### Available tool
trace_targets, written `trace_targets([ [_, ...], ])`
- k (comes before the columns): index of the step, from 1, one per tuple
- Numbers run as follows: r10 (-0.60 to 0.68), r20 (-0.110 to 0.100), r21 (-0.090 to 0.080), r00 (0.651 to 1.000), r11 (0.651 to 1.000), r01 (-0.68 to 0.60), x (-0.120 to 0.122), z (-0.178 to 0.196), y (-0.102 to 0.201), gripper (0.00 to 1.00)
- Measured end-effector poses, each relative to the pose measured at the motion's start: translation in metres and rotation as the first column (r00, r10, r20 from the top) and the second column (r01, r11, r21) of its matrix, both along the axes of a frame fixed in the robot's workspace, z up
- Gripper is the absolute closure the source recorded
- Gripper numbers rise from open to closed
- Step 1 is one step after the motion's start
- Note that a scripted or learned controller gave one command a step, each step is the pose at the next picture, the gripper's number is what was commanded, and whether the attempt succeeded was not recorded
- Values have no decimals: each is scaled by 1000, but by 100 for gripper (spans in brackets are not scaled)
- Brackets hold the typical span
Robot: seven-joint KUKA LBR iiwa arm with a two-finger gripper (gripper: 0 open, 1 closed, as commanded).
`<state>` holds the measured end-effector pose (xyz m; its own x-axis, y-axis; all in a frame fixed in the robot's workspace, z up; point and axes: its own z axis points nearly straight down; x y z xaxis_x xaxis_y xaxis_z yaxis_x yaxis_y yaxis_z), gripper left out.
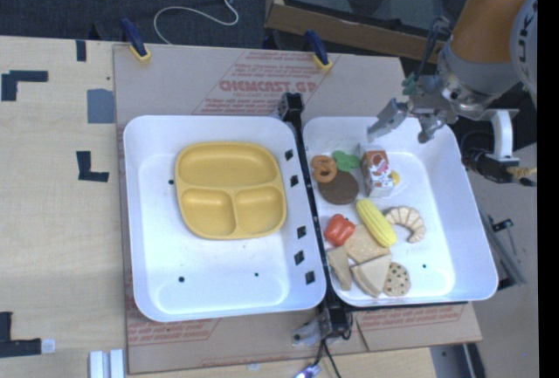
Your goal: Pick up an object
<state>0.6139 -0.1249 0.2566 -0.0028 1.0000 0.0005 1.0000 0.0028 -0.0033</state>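
My gripper (407, 124) hangs over the back edge of the right bin (454, 219), fingers spread open with nothing between them. Just below and left of it stands a small red and white carton (376, 172). Around that lie a brown donut ring (324, 167), a green piece (347, 161), a dark brown patty (339, 188), a yellow corn cob (376, 222), a croissant (408, 221), a red pepper (339, 230), sandwich wedges (362, 267) and a chocolate-chip cookie (396, 278).
The left bin (153, 237) holds a yellow divided tray (231, 189). A black hinge strip (302, 210) runs between the two bins. Both bins rest on a cardboard sheet (253, 79) held by blue clamps.
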Motion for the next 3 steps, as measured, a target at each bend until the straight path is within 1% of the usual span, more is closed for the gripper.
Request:
trace_targets([
  [1,-3,-4,-2,1000,1000,3,54,-61,-49,0],
  [2,0,8,-2,1000,1000,0,36,-157,-46,0],
  [3,1,0,1,1000,1000,-1,34,-153,-45,100],
])
